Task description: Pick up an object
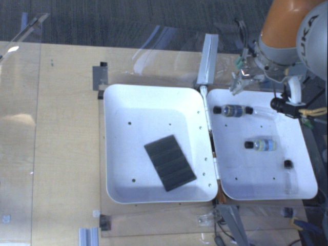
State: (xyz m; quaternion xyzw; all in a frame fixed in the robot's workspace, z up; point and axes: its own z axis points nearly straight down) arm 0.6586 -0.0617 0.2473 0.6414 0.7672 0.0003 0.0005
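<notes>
- The pincer (240, 81) hangs at about 1 o'clock, just over the top edge of the right bin (302, 188). I cannot tell its state, and nothing shows in it.
- Two small clear bottles lie flat in that bin: the top bottle (233, 110) near the pincer, the middle bottle (260, 145) lower down. They lie on their sides, so they may roll.
- A third clear bottle (288, 176) lies at 4 o'clock.
- A dark flat pad (169, 162) rests tilted in the left bin (118, 101).
- The table (51, 137) is pale wood; grey carpet (128, 4) lies at 12 o'clock.
</notes>
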